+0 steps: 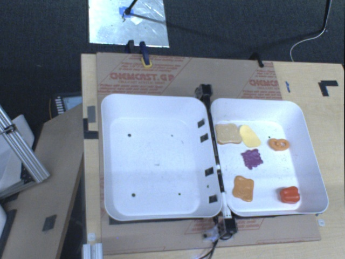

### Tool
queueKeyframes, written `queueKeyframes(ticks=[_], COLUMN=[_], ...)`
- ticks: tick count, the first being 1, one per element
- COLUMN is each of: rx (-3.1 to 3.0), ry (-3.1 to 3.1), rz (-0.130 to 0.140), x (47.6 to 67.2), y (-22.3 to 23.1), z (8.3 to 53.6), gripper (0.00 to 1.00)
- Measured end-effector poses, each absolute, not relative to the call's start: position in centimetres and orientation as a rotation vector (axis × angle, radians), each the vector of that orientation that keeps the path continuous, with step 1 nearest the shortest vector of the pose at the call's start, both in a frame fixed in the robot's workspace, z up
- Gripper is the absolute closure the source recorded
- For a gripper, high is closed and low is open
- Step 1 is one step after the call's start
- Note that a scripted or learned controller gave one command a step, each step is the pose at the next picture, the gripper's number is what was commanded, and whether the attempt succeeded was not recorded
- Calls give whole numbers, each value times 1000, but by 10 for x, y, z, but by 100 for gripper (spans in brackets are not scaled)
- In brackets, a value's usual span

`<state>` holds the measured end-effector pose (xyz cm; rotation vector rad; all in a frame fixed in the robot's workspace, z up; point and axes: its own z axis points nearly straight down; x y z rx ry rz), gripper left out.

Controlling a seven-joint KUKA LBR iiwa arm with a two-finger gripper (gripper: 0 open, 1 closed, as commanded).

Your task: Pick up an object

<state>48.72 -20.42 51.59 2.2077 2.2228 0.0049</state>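
- Nearest the camera, at the front edge of the table (161,72), a small tangle of cables (221,232) hung below the seam where the two bins met.
- Two shallow white bins sat side by side on the table; the left bin (108,144) showed a bare floor with a few small dark dots.
- Black clips (205,139) ran down the seam between the bins.
- The right bin (307,139) held six toy food pieces, all lying flat and apart from the walls.
- A tan slice of toast (228,134) lay at the back left of that bin, with a pale yellow oval piece (249,136) just beside it on the right, seemingly touching.
- A small orange pretzel-shaped piece (278,144) lay further right, apart from the yellow one.
- A purple, ragged piece (252,158) rested near the middle, just in front of the toast and yellow piece.
- An orange-brown piece (243,188) lay toward the front left, and a red-orange piece (289,195) sat at the front right, well apart from it.
- I cannot tell the state of the jaws.
- Behind the table, a shiny square plate (128,15) lay on the dark floor, and a thin white cable (310,36) curled at the upper right.
- An aluminium frame rail (21,150) slanted at the far left.
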Motion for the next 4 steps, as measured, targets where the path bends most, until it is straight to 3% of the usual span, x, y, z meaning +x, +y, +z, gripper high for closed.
queueKeyframes(ticks=[1,2,3,4], rx=[2213,2214,2199,2212], ry=[2230,2237,2222,2229], rz=[1,-3,27,4], x=[487,492,492,486], y=[-136,-72,-14,47], z=[460,370,545,522], gripper=[100,100,100,100])
